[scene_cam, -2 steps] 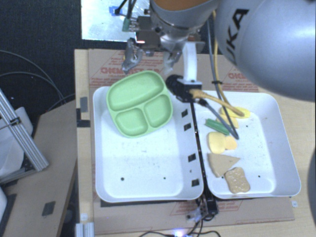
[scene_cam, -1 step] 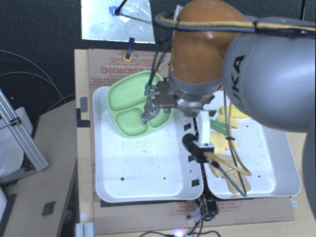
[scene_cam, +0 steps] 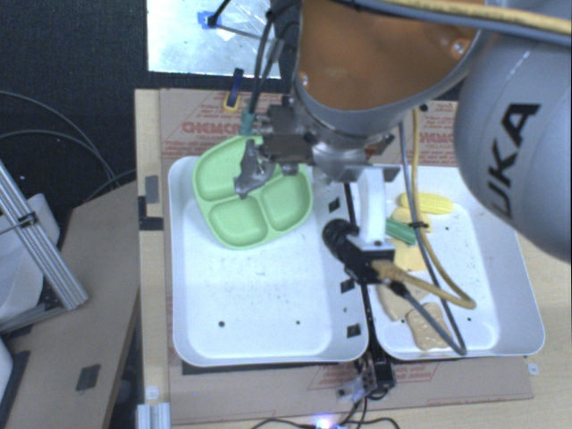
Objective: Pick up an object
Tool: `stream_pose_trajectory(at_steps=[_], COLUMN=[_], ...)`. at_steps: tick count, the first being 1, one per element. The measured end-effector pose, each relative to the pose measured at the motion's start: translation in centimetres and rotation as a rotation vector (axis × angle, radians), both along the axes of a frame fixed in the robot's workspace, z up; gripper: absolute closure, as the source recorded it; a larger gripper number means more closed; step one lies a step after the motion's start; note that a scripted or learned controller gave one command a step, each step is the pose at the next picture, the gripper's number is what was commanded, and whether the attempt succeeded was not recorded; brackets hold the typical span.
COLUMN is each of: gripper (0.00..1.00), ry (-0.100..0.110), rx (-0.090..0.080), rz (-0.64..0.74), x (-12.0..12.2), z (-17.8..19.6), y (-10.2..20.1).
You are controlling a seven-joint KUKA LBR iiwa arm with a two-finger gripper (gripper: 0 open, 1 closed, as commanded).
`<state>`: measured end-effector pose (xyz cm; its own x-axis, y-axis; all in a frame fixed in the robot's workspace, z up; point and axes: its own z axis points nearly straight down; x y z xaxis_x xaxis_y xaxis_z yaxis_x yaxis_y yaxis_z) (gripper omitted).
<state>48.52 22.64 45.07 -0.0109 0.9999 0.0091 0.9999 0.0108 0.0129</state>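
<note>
A light green divided plate [scene_cam: 253, 195] with three compartments lies in the left bin's far corner

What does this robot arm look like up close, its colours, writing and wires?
The arm is a bulky, rounded grey shell with black KUKA lettering on its side and a glossy orange band above the wrist. A yellowish cable crosses the orange part, and thin black wires run down to a metal gripper of grey and dark blocky parts.

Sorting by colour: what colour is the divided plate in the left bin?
Light green, clearest in the camera view: plate.
</note>
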Motion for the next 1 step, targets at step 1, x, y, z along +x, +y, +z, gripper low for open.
stream_pose_trajectory(at_steps=[1], gripper=[1.00], ry=[0.008], rx=[-0.006], rz=[-0.002], x=[0.20], z=[0.37], y=[-0.30])
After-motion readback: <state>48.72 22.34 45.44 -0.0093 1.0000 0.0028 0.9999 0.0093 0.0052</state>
